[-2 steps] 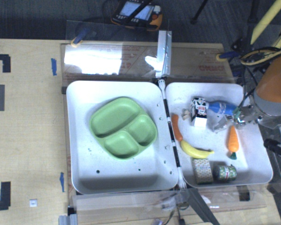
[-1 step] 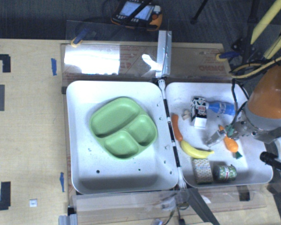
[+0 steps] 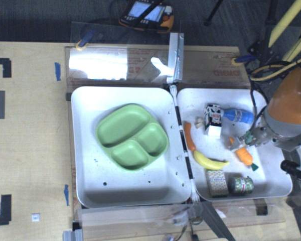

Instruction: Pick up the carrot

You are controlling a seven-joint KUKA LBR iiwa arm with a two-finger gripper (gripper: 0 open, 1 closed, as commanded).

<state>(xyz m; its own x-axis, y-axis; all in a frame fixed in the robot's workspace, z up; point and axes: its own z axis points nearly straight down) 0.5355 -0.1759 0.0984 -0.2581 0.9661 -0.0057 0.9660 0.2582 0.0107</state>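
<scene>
The carrot (image 3: 244, 156), short and orange with a green stub at its lower right end, lies on the floor of the right bin (image 3: 276, 185) near its right side. My gripper (image 3: 250, 137) hangs just above and slightly behind the carrot, reaching in from the right under the grey wrist and orange band (image 3: 290, 103). Nothing is visibly lifted; the carrot rests on the bin floor.
The right bin also holds a long red-orange piece (image 3: 189, 136) at its left wall, a banana (image 3: 210, 160), a black-and-white carton (image 3: 213, 117), a blue bottle (image 3: 239, 116), a patterned roll (image 3: 216, 182) and a small can (image 3: 241, 185). A green divided plate (image 3: 133, 136) lies in the left bin.
</scene>
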